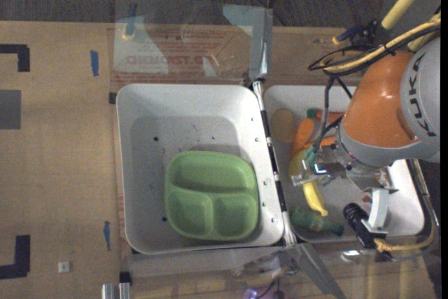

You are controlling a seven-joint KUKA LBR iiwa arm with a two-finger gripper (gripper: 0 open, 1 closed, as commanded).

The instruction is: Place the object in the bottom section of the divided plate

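the banana (314,197), a small yellow curved toy with a smooth plastic look, lies in the right bin (413,220) near its left wall, its lower tip pointing toward the near edge. its upper end runs up under the hand (313,170), which sits at the end of the grey arm (388,115) with its glossy orange band. whether the hand is apart, together or clamped on the banana cannot be told from this view; the wrist hides most of it.

just above the banana lies an orange carrot-shaped piece (304,135), tilted, and beside that a pale tan rounded piece (283,124) close to the bin's left wall. below the banana's tip a dark green lumpy thing (318,223) rests against the near wall. these pieces crowd the left half of the right bin, so there is little bare floor around the banana.

the divided plate (210,194) sits in the left bin (140,122), toward its near right corner. it is matte green, a rounded rectangle with raised ridges that split it into one long section at the far side and two smaller sections at the near side. the plate's right rim lies near the bin wall; the bin's far and left floor is bare white, speckled with dark dots.

the two bins touch along a shared wall with metal clips, on a brown cardboard-covered counter (56,150).
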